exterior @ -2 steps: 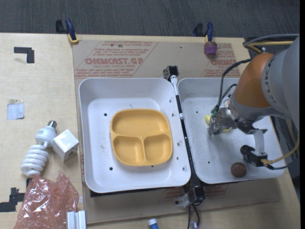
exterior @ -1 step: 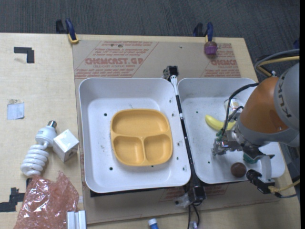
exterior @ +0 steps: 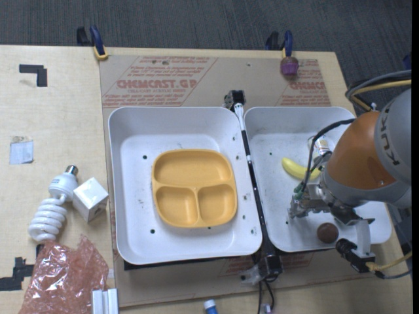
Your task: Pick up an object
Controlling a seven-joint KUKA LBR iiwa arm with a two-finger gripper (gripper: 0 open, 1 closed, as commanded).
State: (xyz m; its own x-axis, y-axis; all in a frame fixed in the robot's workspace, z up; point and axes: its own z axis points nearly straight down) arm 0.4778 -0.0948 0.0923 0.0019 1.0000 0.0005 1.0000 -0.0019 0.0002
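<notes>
From overhead, the arm's end effector [exterior: 303,205] sits low in the right white plastic bin [exterior: 275,231], just beside the curved yellow banana [exterior: 294,168]. Its grip state can't be told. Seemingly the reach step; next, closing squarely on the banana.

Probably lab: clamped board [exterior: 163,77], white bins [exterior: 124,175].

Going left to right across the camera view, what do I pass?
Spiral light bulb → small white box → left bin → yellow divided tray → banana → gripper, low in the right bin.
</notes>
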